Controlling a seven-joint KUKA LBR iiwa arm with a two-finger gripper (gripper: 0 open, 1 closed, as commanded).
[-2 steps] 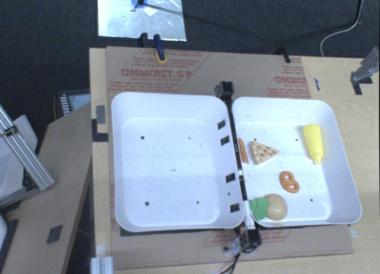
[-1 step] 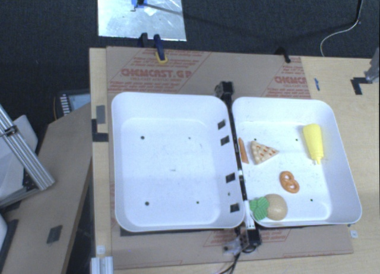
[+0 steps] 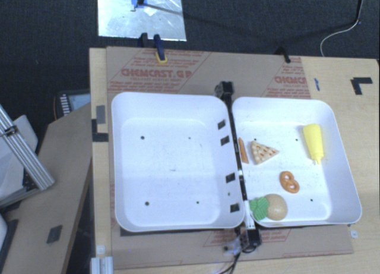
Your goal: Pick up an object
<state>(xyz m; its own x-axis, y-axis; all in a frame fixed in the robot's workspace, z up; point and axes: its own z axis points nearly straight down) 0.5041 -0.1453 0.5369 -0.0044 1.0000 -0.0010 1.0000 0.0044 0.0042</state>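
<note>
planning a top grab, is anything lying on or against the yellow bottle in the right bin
Nothing visible does. The yellow bottle lies alone near the right bin's far right wall, apart from the pretzel and pizza slice.

Both bins are plain white, the left bin point(image 3: 169, 163) marked with a few small dark dots, the right bin point(image 3: 332, 166) holding the colour. A mustard bottle point(image 3: 313, 141) is bright yellow. The pizza slice point(image 3: 262, 151) is tan with reddish specks, the pretzel point(image 3: 289, 182) orange-brown. A burger point(image 3: 270, 207) shows a beige bun with green lettuce. The desk point(image 3: 196, 71) is pale brown cardboard printed with red lettering.
</note>
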